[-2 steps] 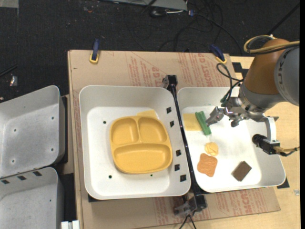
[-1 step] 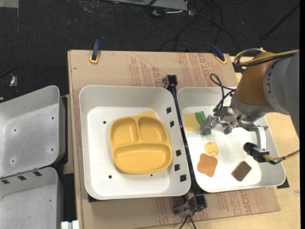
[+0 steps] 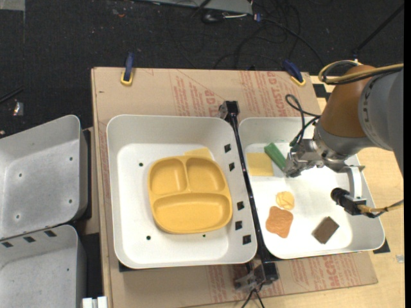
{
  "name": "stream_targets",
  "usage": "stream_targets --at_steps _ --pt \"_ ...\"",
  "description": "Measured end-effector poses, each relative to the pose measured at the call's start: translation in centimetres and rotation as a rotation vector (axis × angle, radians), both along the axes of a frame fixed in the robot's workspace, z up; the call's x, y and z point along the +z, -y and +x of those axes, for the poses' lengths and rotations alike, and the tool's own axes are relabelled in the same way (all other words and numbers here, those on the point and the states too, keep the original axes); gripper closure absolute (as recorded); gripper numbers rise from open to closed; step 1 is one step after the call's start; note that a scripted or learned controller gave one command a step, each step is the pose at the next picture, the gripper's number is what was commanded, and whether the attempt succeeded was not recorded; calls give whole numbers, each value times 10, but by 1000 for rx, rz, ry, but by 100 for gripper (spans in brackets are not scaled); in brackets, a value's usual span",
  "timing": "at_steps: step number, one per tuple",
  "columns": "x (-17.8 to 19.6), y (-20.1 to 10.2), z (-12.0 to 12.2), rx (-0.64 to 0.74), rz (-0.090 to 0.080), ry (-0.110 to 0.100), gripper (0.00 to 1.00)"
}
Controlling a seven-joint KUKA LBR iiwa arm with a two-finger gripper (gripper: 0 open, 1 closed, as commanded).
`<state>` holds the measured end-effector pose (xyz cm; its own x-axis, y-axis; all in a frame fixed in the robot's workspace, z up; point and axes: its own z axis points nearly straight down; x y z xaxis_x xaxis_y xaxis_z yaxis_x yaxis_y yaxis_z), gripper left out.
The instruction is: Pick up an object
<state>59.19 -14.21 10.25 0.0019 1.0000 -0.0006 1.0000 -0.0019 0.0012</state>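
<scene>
The end effector (image 3: pixel 292 167) sits low beside the green block (image 3: pixel 277 153) in the right bin (image 3: pixel 366 236); its state I cannot tell. Crowding against the pale yellow slab (image 3: pixel 259 163) could probably spoil the pick.

in the right bin (image 3: pixel 369 236): green block (image 3: pixel 276 154), yellow square (image 3: pixel 259 163), round yellow piece (image 3: pixel 285 200), orange piece (image 3: pixel 279 222), brown block (image 3: pixel 325 230).

The arm (image 3: pixel 385 108) is a thick grey cylinder with a broad orange band (image 3: pixel 343 111) above the wrist. Black cables loop along it, and the gripper (image 3: pixel 294 167) is dark grey metal.
</scene>
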Motion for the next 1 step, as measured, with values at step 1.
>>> stream_targets --at_steps 1 --pt "54 8 -5 0 -1 4 100"
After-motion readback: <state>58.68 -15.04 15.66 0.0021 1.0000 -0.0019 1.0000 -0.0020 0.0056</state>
